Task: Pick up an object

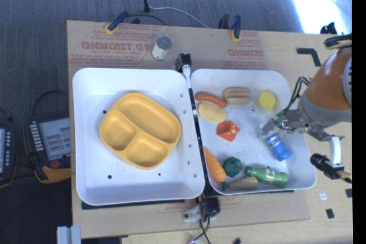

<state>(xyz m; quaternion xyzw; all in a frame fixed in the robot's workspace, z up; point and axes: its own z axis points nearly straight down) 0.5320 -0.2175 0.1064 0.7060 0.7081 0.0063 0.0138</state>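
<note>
My gripper (pixel 278 124) hangs low over the right side of the right bin (pixel 297 180). A blue can (pixel 279 147) lies on its side just in front of it, its silver end close under the gripper; I cannot tell whether they touch. Elsewhere in this bin lie a red sausage (pixel 210 99), a hot dog bun (pixel 237 95), a yellow round fruit (pixel 267 100), a pale potato (pixel 211 114), a red block (pixel 227 131), a carrot (pixel 214 166), a green broccoli (pixel 232 166), a green bottle (pixel 267 175) and a brown piece (pixel 243 184).
The left bin (pixel 86 94) holds a yellow divided plate (pixel 140 130). A small grey-capped roll (pixel 162 47) stands on the board behind the bins. Clamps (pixel 235 27) hold the board's far edge. A black part (pixel 184 61) sits at the bins' dividing rim.
</note>
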